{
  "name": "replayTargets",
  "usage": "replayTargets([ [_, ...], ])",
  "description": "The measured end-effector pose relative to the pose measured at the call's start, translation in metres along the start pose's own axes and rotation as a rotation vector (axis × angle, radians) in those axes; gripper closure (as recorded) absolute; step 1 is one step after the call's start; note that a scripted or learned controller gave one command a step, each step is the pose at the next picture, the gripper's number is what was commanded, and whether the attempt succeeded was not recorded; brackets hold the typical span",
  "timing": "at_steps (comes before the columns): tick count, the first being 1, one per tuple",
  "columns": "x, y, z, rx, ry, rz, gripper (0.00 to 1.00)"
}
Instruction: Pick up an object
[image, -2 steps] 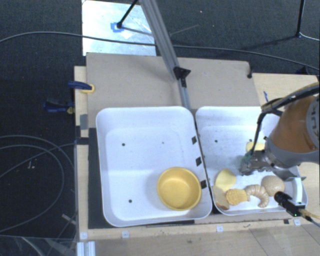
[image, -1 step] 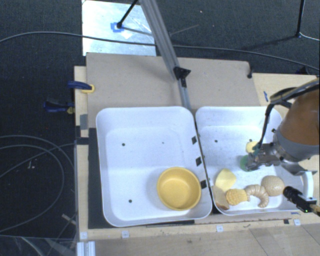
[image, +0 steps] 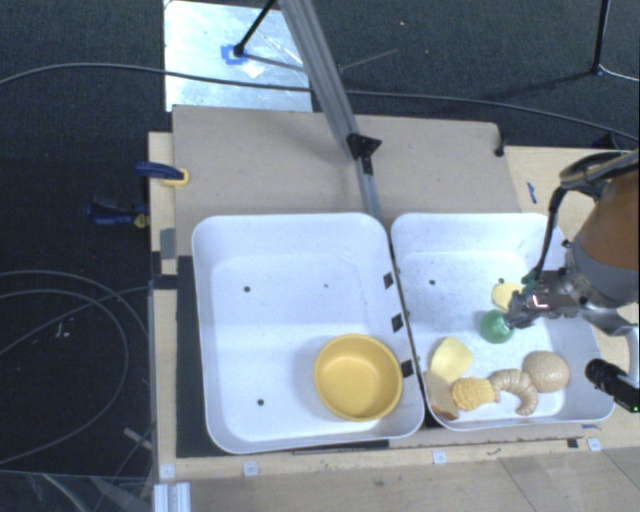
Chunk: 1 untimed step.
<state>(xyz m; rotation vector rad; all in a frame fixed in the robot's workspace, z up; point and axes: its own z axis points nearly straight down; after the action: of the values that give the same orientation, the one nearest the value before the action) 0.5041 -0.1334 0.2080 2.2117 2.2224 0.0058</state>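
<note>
Jaws state unclear, low in right bin, touching small round green object.

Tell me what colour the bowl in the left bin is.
Yellow; the bowl shows plainly in the camera view.

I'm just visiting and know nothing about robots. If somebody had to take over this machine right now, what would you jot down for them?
Gripper: low over the right bin, next to a small green object and a small yellow one. Whether it grips anything can't be told from this view.

Things: the right bin also holds a pale yellow piece, a corn-like toy, a tan curved piece and a beige rounded item along its near side. The left bin holds a yellow bowl.

Done: arm is down among the objects.
Left: nothing looks lifted yet; confirm a grasp, then raise.
</note>
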Motion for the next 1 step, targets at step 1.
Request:
replayTargets([
  [1,0.0012,-0.0016,-0.0444,0.0,0.0,-0.001,1.0],
])
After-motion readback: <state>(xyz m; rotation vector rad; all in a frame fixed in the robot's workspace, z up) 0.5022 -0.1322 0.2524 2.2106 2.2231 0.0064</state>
